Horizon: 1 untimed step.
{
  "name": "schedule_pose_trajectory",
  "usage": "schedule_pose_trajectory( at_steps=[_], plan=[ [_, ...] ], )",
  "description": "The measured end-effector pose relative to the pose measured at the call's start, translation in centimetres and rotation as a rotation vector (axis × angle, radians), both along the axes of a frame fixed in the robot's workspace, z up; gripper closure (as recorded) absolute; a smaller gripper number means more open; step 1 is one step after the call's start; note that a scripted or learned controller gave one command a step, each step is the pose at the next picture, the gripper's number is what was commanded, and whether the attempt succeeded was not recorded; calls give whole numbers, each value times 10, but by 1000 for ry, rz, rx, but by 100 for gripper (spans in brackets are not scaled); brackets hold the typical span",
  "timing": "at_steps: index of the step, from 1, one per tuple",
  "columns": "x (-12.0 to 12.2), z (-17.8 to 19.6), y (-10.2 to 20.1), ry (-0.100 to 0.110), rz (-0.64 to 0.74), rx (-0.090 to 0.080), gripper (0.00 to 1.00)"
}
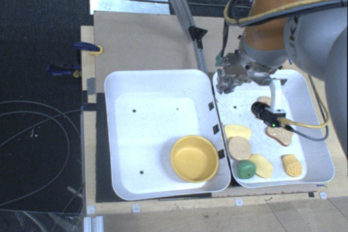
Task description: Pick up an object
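Two bins: yellow bowl (194, 158) in left bin (136, 117); food pieces (239, 148) in right bin (321, 155), near edge. Gripper (227, 84) over its far-left corner, grip state unclear.

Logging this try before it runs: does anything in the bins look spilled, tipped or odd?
Nothing stands out. The yellow bowl sits upright in the left bin; the food pieces, such as the green one, lie loose in the right bin.

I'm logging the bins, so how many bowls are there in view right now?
1. The yellow bowl sits in the left bin, near its front right corner. The arm could hide part of the right bin.
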<state>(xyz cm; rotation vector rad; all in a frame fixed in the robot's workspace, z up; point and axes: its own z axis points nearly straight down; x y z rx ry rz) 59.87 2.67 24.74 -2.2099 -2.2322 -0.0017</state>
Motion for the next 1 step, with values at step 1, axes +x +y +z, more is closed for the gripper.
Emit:
schedule_pose_trajectory(
  at_steps=[1],
  plan=[
    [-11, -13, 42, 1, 0, 0, 100]
  ],
)
